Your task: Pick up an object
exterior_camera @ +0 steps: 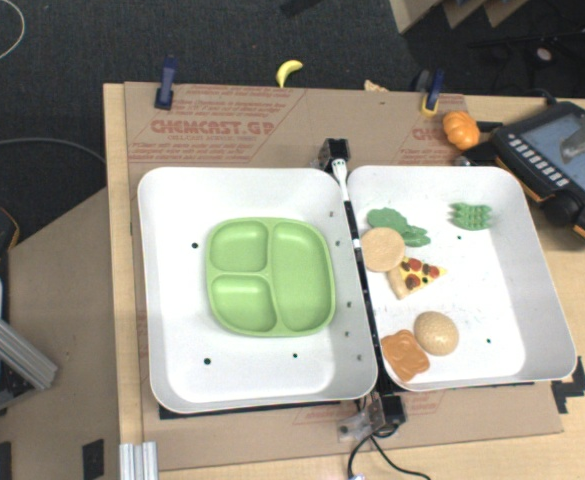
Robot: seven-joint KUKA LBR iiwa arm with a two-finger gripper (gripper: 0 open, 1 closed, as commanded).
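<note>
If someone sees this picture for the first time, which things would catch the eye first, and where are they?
First, the green divided plate, lying in the middle of the left white bin. Next, the cluster of toy food in the right bin: a pizza slice near the centre, a round tan piece just above it, and an orange piece at the near edge. A small orange fruit sits on the cardboard behind that bin.

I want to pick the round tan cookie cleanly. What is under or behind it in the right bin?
The round tan cookie overlaps the edge of the green leafy piece behind it and sits against the pizza slice. Whatever the leafy piece's covered edge looks like is hidden.
</note>
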